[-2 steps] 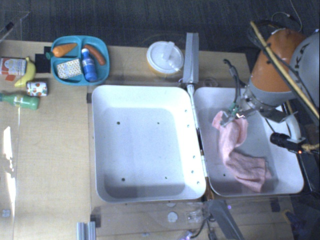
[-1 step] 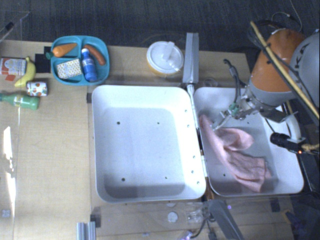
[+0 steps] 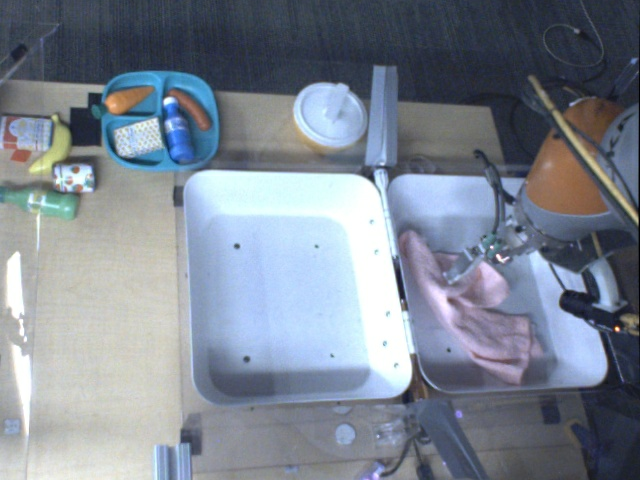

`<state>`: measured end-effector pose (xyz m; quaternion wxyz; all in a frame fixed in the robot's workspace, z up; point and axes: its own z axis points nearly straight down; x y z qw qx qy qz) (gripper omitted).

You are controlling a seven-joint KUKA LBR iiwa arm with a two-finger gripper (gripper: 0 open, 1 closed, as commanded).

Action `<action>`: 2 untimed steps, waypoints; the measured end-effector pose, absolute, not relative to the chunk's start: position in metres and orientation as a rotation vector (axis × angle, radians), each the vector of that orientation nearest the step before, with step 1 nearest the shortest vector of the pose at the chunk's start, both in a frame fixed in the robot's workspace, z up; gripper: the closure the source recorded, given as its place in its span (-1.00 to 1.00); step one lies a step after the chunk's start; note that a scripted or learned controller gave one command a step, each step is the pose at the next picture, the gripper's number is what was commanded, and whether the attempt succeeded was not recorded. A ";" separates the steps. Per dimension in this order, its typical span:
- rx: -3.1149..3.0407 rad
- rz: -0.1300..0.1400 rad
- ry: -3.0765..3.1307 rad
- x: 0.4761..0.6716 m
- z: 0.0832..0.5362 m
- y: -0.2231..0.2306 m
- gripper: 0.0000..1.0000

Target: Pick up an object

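Pink cloth (image 3: 470, 308) in white right bin (image 3: 570, 368); left bin (image 3: 215, 368) white; blue tray (image 3: 200, 103); tan counter (image 3: 100, 318); arm's band (image 3: 570, 173) orange.

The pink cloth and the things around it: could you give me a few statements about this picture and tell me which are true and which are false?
1. The pink cloth lies in the right-hand bin. True.
2. The cloth is folded into a neat square. False: it lies crumpled and spread out unevenly.
3. The gripper is down at the cloth's upper part. True.
4. The blue divided tray sits inside the left-hand bin. False: it rests on the bench beyond that bin's far left corner.
5. A white lidded cup stands on the bench behind the bins. True.
6. The banana is in the blue tray. False: it lies on the bench to the tray's left.
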<state>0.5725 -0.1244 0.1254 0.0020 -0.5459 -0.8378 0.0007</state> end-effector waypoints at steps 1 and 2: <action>-1.662 -0.009 -2.683 0.578 0.090 -0.097 -1.00; -1.665 -0.013 -2.687 0.581 0.100 -0.097 1.00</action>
